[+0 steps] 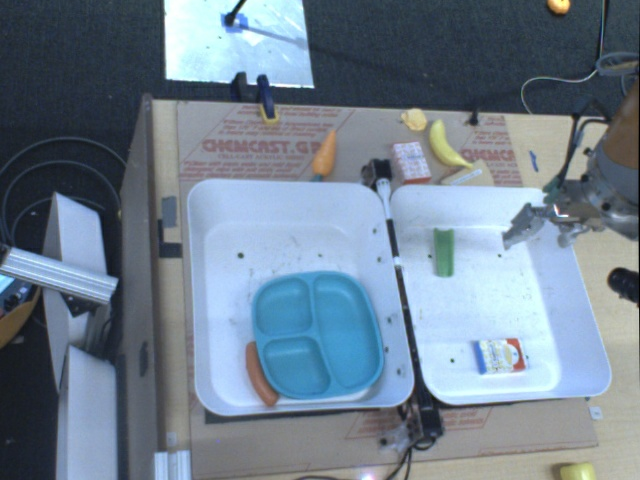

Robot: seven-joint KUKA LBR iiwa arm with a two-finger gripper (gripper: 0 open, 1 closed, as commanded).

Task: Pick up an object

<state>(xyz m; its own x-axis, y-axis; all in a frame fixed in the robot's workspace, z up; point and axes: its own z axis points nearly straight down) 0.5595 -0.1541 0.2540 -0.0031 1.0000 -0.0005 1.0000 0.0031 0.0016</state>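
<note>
Gripper (524,226): hovering over the upper right part of the right bin (590,363), reaching in from the right; fingers look slightly apart with nothing between them, though too small and blurred for certainty.
Nearest candidate: green block (443,251), lying flat in the upper left part of the right bin, well apart from the gripper and from the bin walls.
Second candidate: small red, white and blue carton (499,355), lying flat in the lower part of the same bin, alone.
Left bin (215,268): holding a blue divided plate (318,334) with a toy hot dog (260,373) touching its lower left edge, pressed near the wall, so a poorer target.
Outside the bins: banana (446,146), carrot (324,155) and a small pink box (411,162) resting on the cardboard, off the sensible path.
Step in hand: choosing a target and lining up above it.
Doing it well: favouring the green block; centring directly over it, turning the wrist to close across its narrow width, opening wide before descending, then dropping straight down until the fingers straddle it.
Risk: closing along the long axis or off-centre, nudging the block aside.
</note>
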